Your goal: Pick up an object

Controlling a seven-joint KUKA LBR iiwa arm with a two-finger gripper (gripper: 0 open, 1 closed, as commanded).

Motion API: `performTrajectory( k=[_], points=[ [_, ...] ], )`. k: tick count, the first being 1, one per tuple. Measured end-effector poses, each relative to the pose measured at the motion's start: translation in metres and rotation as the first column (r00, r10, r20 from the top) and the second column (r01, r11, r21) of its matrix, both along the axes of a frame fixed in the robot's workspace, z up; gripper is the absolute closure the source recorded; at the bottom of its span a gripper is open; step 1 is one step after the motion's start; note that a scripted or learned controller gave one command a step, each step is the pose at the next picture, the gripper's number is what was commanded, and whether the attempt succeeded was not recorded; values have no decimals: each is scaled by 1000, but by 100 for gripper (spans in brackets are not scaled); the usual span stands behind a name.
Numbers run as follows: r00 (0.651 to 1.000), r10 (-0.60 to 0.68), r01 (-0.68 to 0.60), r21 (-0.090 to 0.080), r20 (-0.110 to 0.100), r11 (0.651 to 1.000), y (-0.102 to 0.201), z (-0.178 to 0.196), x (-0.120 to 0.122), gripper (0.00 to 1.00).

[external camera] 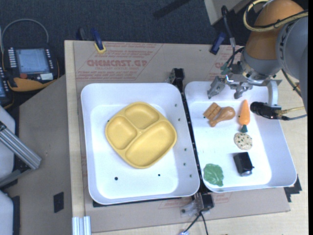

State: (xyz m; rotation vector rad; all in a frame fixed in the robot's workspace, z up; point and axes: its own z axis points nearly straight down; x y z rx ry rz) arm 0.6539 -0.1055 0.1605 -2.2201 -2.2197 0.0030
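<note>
I am hovering my gripper (229, 86), fingers spread and gripping nothing, above the right bin (279, 153), all 5 objects lying unpicked.

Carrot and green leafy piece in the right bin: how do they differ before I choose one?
The carrot is orange, long and narrow; the green leafy piece is broad and rounded. The carrot lies at the bin's far end, close to the end effector; the green leafy piece lies at the near edge, far from it. Both rest loose in the right bin, touching nothing else.
</note>
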Motion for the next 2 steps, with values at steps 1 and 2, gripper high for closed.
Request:
performTrajectory(
  k=[1, 2],
  points=[
    [1000, -1, 1, 1, -4, 1000, -3, -45, -6, 0],
    [1000, 0, 0, 0, -2, 1000, -3, -78, -7, 0]
  ],
)
